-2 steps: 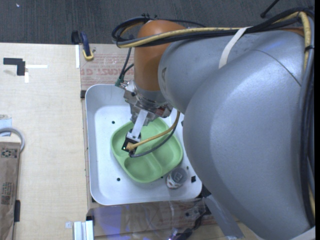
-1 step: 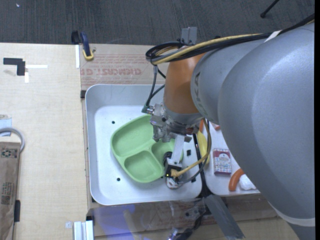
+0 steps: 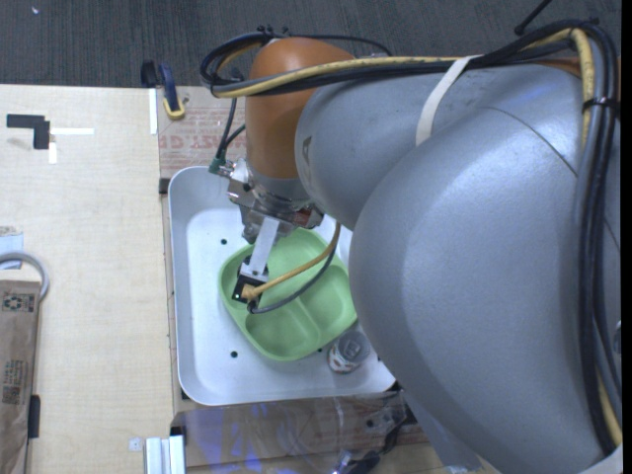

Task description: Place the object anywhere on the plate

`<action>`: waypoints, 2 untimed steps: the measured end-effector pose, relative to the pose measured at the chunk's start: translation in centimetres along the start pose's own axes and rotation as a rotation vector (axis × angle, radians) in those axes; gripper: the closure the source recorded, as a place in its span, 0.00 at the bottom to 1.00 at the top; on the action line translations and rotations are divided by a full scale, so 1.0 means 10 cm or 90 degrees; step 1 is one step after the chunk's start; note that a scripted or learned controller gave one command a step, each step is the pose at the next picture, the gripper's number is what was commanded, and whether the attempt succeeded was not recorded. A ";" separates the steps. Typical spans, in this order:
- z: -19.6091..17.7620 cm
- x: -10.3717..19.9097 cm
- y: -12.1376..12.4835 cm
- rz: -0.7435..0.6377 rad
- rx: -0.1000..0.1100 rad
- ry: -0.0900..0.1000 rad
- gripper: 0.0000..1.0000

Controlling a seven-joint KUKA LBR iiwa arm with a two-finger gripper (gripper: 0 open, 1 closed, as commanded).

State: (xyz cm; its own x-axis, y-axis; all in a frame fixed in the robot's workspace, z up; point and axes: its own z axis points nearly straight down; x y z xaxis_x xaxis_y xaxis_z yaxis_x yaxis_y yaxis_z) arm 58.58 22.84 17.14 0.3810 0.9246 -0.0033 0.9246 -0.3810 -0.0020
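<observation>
A light green plate (image 3: 296, 324) with divided sections lies in the white bin (image 3: 197, 294). A small silvery round object (image 3: 346, 352) rests in the bin against the plate's near right rim, partly hidden by the arm. My gripper (image 3: 279, 217) hangs over the far left part of the plate, below the orange wrist band. The large grey arm covers the right side of the bin and of the plate.
The pale wooden bench top (image 3: 79, 225) stretches to the left of the bin. A brown paper package (image 3: 18, 349) lies at its left edge, and a small black piece (image 3: 30, 126) sits at the far left. A clamp (image 3: 168, 92) stands past the bin's far corner.
</observation>
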 end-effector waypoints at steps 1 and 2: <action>-0.05 -0.68 0.81 -0.011 0.000 0.000 1.00; 0.13 -0.47 0.20 -0.075 0.001 0.000 1.00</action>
State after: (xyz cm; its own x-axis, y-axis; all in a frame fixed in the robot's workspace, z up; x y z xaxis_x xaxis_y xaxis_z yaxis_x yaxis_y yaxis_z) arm 58.67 17.75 15.81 0.2699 0.9629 -0.0036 0.9629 -0.2699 -0.0043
